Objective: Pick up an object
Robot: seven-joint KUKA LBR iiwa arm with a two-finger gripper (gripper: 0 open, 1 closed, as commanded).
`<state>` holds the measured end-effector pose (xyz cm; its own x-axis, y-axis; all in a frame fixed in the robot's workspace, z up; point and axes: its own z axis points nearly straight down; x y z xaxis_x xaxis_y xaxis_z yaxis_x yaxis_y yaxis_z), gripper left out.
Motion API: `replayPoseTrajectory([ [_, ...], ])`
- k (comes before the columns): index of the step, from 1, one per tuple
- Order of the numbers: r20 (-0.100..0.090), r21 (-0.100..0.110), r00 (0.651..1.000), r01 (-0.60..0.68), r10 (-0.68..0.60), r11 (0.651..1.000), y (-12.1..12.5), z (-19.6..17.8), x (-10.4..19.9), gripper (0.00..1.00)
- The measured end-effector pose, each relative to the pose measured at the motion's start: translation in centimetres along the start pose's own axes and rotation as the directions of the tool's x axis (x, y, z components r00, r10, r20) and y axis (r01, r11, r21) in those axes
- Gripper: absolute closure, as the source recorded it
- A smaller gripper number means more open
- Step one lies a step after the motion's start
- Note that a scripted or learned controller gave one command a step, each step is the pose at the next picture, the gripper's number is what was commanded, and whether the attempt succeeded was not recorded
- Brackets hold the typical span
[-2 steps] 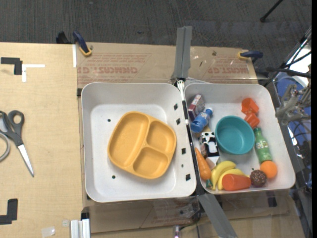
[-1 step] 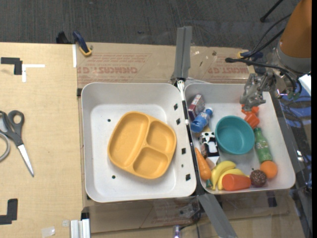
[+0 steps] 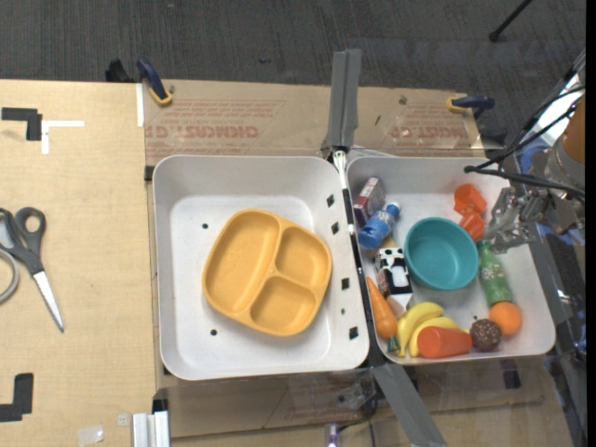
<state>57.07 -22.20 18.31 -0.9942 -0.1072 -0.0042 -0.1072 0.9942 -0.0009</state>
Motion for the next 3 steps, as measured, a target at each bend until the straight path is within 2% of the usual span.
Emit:
replayPoseTrajectory([
  [1, 0.003, 0.000, 0.982, -0.187, 0.187, 0.982, 0.2, 9.0, -9.0, 1.00],
  [2, 0.003, 0.000, 0.980, -0.201, 0.201, 0.980, 6.1, 8.9, -5.6, 1.00],
  [3, 0.002, -0.001, 0.970, -0.242, 0.242, 0.970, 9.2, 9.0, -7.2, 1.00],
])
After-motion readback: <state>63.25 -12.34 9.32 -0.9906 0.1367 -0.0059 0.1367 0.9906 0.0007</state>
